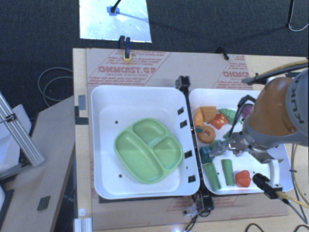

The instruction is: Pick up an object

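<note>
Now the arm [275, 112] reaches over the right bin [285, 180], and its claw [218, 149] hangs low near that bin's left wall, just above a dark teal piece [206, 153]; I cannot tell how the claw is set. Around it lie an orange ring [206, 133], a red piece [218, 121], two green sticks [219, 172] and a red-orange piece [243, 178] toward the front edge. The left bin [108, 105] carries a green divided plate [147, 150].

**Grey arm, orange band**

The arm [282, 117] was a bulky rounded grey casing with a broad orange band [270, 108] above the wrist. A thin dark cable [237, 117] ran along its nine-o'clock side, toward a grey metal gripper [219, 148].
</note>
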`<state>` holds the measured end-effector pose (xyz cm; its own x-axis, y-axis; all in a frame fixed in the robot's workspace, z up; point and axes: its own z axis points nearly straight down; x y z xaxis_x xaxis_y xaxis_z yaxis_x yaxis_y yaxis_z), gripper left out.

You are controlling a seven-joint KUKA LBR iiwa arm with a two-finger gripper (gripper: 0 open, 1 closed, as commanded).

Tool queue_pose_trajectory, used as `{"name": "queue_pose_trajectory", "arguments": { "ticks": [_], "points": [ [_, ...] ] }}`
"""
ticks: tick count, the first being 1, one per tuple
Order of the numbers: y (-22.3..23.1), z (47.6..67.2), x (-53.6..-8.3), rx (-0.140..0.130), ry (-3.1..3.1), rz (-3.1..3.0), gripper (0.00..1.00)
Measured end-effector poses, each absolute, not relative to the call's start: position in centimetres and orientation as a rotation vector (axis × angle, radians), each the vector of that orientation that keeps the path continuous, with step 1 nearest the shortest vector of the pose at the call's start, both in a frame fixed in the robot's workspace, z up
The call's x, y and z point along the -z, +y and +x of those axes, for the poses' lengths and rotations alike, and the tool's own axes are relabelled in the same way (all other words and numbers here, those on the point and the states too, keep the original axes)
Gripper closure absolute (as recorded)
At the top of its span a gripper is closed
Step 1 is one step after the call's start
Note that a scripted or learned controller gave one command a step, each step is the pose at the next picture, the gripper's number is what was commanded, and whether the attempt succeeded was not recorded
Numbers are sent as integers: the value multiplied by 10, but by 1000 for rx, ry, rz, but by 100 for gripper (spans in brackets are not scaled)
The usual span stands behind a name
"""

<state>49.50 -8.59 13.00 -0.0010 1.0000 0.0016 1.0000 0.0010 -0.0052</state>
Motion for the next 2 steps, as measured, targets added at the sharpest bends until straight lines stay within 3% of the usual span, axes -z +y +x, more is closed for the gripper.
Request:
{"name": "queue_pose_trajectory", "arguments": {
  "ticks": [1, 2],
  "points": [
    [-87, 501, -113, 16, -2233, -2226, 0],
    [-85, 502, -124, 23, -2233, -2227, 100]
  ]
}}
